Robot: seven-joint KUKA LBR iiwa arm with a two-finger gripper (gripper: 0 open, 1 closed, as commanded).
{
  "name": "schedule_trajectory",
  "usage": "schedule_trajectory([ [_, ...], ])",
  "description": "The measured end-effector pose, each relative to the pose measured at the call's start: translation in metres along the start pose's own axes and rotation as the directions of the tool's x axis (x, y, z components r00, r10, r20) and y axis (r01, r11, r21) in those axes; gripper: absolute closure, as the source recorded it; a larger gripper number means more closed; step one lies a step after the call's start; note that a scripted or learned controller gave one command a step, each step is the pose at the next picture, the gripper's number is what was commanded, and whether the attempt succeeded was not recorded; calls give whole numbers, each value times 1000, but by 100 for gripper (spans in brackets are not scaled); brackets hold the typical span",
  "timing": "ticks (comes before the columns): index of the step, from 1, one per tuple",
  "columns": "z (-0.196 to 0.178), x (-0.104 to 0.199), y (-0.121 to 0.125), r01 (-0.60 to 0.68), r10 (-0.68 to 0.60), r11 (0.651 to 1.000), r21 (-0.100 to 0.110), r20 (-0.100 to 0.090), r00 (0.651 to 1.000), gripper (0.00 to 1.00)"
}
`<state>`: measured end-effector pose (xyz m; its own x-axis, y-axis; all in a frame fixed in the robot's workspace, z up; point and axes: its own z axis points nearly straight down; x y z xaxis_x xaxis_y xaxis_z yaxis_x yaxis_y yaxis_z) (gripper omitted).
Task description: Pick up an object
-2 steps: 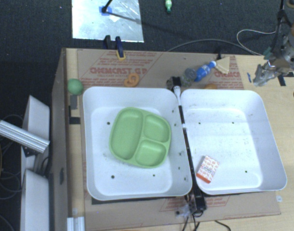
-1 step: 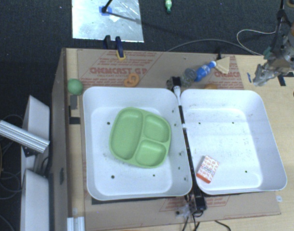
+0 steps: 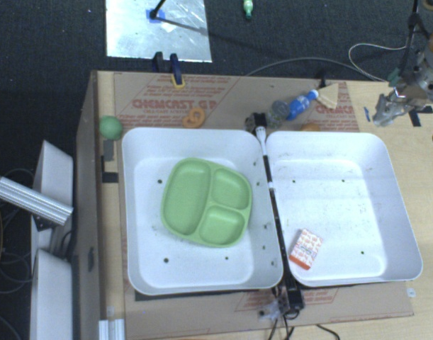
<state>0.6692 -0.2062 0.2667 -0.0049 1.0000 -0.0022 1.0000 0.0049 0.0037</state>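
The claw (image 3: 393,108) hangs at the upper right, outside the bins and above the bench beyond the far right corner of the right bin (image 3: 386,190). It is small and blurred, so how it stands cannot be told, and nothing is seen in its grip.

A small orange-and-white packet (image 3: 305,249) lies flat in the right bin, near its front left corner, well apart from the claw and toward the front left of it. A green divided plate (image 3: 206,202) rests in the middle of the left bin (image 3: 142,190), farther still from the claw. A blue bottle (image 3: 297,107) lies on the cardboard behind the bins.
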Motion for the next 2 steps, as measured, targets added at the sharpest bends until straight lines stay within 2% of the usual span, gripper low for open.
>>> schedule_trajectory([
  [2,2,0,0,0,0,1000,0,0,1000,100],
])
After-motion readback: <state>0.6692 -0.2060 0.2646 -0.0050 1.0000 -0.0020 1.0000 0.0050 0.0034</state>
